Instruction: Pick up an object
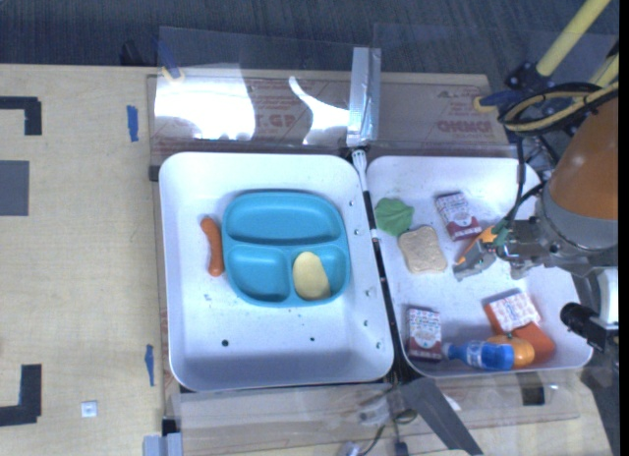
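Note:
My gripper [475,256] hangs low over the middle of the right bin [462,174], just right of a tan bread slice [424,249]. A small orange piece [488,238] shows at the gripper's tip; I cannot tell whether it is held. Around it lie a green leaf-like piece [393,215], a red-and-white box [456,213], a second red-and-white box [424,332], a red-and-white packet [509,311], a blue bottle [479,354] and an orange item [531,346].
The left bin [187,277] holds a blue divided tray [280,218] with a yellow oval food piece [312,275] in its lower right compartment. An orange sausage [212,246] lies left of the tray. Cables and a yellow pole [580,17] sit at the back right.

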{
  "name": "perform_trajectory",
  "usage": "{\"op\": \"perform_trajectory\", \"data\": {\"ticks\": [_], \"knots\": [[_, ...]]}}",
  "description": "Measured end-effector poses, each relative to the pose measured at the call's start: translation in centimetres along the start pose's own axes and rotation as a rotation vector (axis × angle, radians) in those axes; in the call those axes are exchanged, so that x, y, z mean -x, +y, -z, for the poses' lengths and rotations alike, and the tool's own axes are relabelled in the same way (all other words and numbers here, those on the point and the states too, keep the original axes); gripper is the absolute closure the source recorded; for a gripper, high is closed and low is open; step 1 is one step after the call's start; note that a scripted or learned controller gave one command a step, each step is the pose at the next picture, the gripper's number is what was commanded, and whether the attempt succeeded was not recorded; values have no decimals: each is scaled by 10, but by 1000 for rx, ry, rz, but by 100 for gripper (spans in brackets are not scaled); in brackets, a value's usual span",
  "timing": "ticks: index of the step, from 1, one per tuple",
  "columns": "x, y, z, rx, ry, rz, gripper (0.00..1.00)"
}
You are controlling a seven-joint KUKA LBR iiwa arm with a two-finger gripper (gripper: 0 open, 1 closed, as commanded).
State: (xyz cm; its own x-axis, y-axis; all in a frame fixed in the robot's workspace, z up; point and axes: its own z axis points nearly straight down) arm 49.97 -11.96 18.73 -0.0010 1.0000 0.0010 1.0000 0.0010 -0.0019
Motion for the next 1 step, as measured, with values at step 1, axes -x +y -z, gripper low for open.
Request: {"op": "perform_trajectory", "data": {"ticks": [1], "knots": [[-13, 63, -79, 0, 0, 0, 0]]}}
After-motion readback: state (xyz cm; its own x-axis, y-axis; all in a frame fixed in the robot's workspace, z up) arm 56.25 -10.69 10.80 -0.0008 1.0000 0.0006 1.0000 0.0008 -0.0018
